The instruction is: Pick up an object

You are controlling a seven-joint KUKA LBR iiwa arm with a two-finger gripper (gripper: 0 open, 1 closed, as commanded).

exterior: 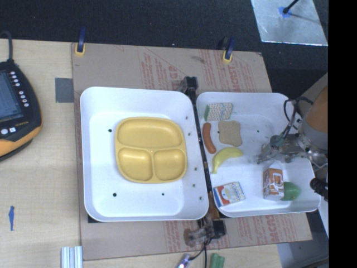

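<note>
We see the gripper [274, 149] low over the right bin [254, 102], toward its three o'clock side, its metal fingers pointing toward nine o'clock; whether they are spread or closed we cannot tell, and nothing shows between them.

The bin's objects are toy foods. At its twelve o'clock corner lies a small green-and-white checked packet [218, 111], with a tan slice of bread [229, 133] just below it. A reddish-orange sausage [209, 137] lies along the nine o'clock wall, and a yellow banana [225, 157] curves just below the bread. At six o'clock sits a white carton with red and blue print [229, 193]. An orange-and-white box [273, 182] lies just below the gripper, and a green rounded piece [290, 191] touches it at the five o'clock corner.

The left bin [95, 149] holds a yellow divided plate [150, 149] with three compartments, near its centre.

Both bins rest on a brown cardboard sheet [134, 66] clamped to a pale wooden bench [33, 205]. A black-and-orange control pendant [15, 113] lies at the bench's nine o'clock edge. Beyond the bench, the floor is dark carpet [139, 10].
</note>
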